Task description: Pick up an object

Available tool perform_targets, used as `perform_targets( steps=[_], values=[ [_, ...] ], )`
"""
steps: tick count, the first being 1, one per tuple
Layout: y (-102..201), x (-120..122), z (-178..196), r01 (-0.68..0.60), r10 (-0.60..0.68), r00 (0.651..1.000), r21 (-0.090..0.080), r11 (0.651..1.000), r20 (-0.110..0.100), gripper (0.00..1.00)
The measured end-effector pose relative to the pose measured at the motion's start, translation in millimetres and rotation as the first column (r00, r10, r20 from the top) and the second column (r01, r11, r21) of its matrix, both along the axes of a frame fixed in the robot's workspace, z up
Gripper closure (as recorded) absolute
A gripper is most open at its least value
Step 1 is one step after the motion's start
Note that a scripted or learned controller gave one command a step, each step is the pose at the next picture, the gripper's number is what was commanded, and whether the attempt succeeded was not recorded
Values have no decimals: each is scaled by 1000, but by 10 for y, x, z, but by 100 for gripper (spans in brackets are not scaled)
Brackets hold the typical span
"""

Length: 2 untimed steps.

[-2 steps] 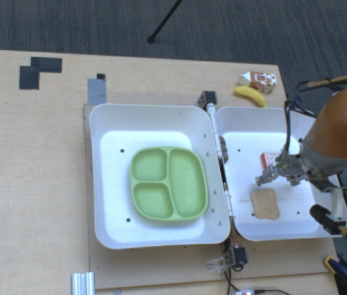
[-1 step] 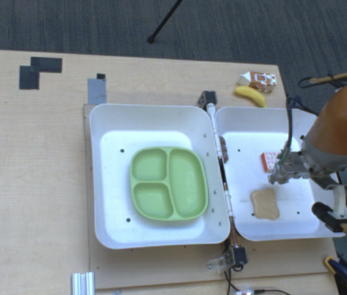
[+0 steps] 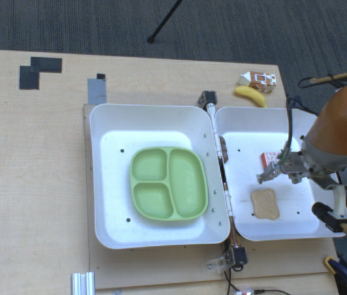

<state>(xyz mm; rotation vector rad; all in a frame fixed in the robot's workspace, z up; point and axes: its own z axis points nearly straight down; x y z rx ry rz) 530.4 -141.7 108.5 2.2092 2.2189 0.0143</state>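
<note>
Toast in right bin, gripper just above it, grasp not yet made

Toast (image 3: 264, 203) lies flat on the floor of the right bin (image 3: 247, 229), toward its front edge; a small red item (image 3: 267, 159) sits near it, partly under the gripper (image 3: 266, 177), which hangs between the two, low over the bin, nothing seen between its fingers; jaw state cannot be told from this slant. Left bin (image 3: 109, 226) holds a green divided plate (image 3: 168, 184); a banana (image 3: 250, 94) and a small carton (image 3: 259, 79) lie on the bench (image 3: 32, 177) beyond the bins. Risks, as judged: flat toast offers little edge, so fingers may skid over it or push it to the wall; a descent between the two items could close on neither
</note>
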Motion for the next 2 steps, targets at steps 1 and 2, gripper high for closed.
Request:
perform_targets(
  steps=[1, 2],
  values=[
    [224, -391, -201, 5, -5, 1000, -1, 1000, 2, 0],
    [225, -363, -79, 4, -4, 1000, -3, 1000, 9, 100]
  ],
)
